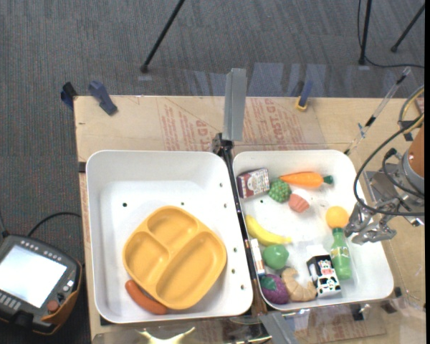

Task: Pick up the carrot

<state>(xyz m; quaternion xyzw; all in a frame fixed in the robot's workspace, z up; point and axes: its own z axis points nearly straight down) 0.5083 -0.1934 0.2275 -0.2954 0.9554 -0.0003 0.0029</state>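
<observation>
Nearest the camera, at the lower left, a handheld control pendant point(30, 282) with a pale screen lies on the dark carpeted floor point(43, 41), its cable curling away behind it. Just beyond it stands the bench point(165, 124), a board printed with faded red lettering, bearing two shallow white bins side by side.

Low in the left bin point(107, 185) sits a yellow divided plate point(175, 255) with three compartments, and a reddish sausage point(145, 297) lies touching the plate's near edge. Along the near wall of the right bin point(373, 278) are a purple bunch of grapes point(274, 288), a tan croissant point(297, 285) and a small black-and-white carton point(324, 276). A green bottle point(340, 254) with an orange cap lies just beside the carton, a green pepper point(276, 255) and a banana point(266, 231) lie farther left, and an orange point(337, 216) rests above the bottle.

At the bin's right rim, the gripper point(370, 229) hangs near the orange and bottle; whether its fingers are wide or narrow cannot be told, and nothing shows between them.

Farther back are a pinkish piece point(299, 203), a green broccoli point(279, 190) and a dark red box point(253, 183). The carrot point(306, 180) lies by the far wall, well apart from the gripper: a smooth orange taper on its side, point toward the broccoli, green stub at its right end.

Beyond the bench, blue clamps point(102, 96) grip its far edge, and black stand legs point(165, 27) cross the carpet.
</observation>
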